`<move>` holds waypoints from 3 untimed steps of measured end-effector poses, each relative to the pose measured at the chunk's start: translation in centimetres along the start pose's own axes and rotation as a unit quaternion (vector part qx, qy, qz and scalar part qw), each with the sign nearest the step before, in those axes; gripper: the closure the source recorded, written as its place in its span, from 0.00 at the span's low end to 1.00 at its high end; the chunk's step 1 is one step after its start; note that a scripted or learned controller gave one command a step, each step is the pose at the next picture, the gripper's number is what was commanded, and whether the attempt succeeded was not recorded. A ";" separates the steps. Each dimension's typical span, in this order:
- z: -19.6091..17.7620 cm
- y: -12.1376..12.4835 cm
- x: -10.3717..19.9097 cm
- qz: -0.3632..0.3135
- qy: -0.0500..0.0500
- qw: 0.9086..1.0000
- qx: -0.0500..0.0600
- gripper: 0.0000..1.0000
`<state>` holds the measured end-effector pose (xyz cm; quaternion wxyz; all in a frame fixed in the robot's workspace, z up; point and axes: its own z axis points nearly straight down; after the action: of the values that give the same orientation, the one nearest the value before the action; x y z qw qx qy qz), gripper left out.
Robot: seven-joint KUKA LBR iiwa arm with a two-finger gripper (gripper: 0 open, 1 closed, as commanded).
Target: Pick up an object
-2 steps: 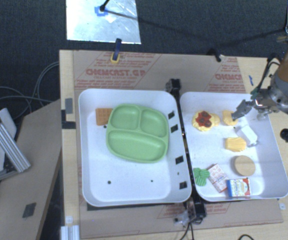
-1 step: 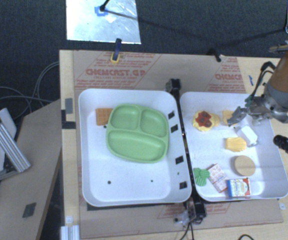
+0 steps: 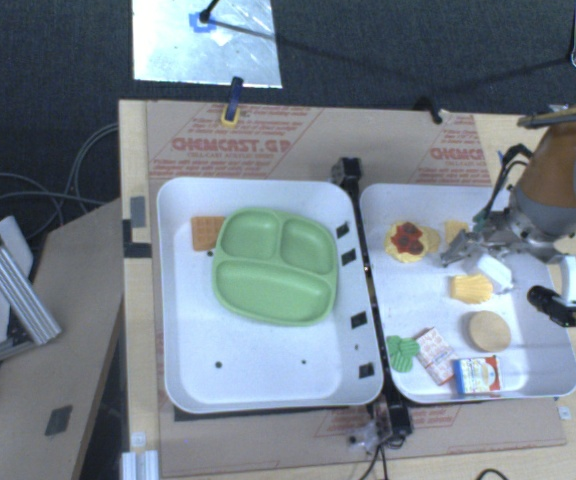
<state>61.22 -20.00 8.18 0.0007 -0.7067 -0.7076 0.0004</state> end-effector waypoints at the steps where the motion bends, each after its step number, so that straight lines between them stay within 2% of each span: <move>1: -1.4 0.2 -0.1 0.000 -0.001 1.000 -0.003 1.00; 2: -7.9 0.3 0.4 -0.001 -0.001 1.000 -0.005 1.00; 3: -12.7 0.1 -0.3 0.000 -0.001 1.000 -0.004 1.00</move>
<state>61.33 -20.34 20.86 -0.0035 -0.7063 -0.7079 -0.0017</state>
